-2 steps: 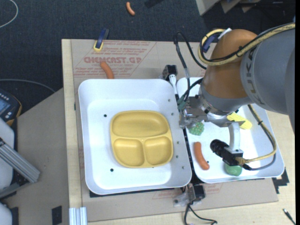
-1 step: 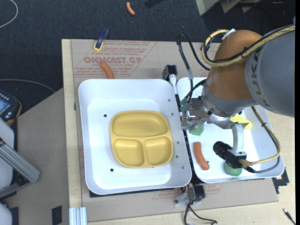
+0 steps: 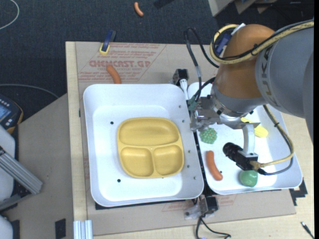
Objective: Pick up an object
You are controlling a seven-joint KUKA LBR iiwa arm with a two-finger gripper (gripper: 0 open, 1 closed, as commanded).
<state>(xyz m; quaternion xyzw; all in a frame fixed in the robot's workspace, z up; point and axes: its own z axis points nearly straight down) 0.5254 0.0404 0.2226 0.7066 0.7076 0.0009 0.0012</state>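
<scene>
Gripper (image 3: 204, 120) is hanging low over the left part of the right bin (image 3: 227, 183), close to the wall beside the left bin (image 3: 99, 133). Whether it is spread or pressed together I cannot tell, since the wrist is covering it from this angle.

1 knobbly green ball (image 3: 208, 135) is lying just below the gripper in the camera view; whether they are touching is not clear. 1 orange-red sausage (image 3: 214, 165) is lying further toward the front, near the bin's left wall and apart from the knobbly ball. 1 smooth green ball (image 3: 248, 178) is resting near the front rim. 1 yellow piece (image 3: 260, 131) is peeking out beside the arm toward the bin's middle.

The left bin is holding 1 yellow plate (image 3: 149, 147) with 3 compartments, lying flat at its middle. Behind that bin, a second sausage (image 3: 114, 74) is lying on the printed board (image 3: 144, 59), and 1 blue and yellow clip (image 3: 106, 43) is sitting at the board's far edge. A third sausage (image 3: 138, 9) is lying on the dark floor beyond.
</scene>
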